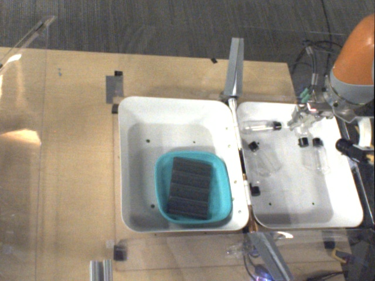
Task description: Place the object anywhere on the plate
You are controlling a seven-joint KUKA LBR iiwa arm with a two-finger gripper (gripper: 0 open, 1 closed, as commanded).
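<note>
Status check for you. The dark ribbed block [190, 187] lies flat on the teal plate [221, 183] in the left bin [136, 134], wholly inside the plate's rim and a little askew to it. If that block is the object meant, you can judge the placement done: it rests on the plate with nothing touching it.

The arm [355, 63] sits at the far right, above the right bin [304, 211], well apart from the plate. The tool [309, 140] hangs over that bin's upper part, its two dark fingertips [303, 141] standing apart with nothing seen between them, so read it as released and holding nothing.

In the right bin you see a clear tube-like piece [261, 125] near the top rim and faint transparent shapes on the floor; too indistinct to name.

What is left, by this judgement: at most retracting the arm. No further carry looks needed.
</note>
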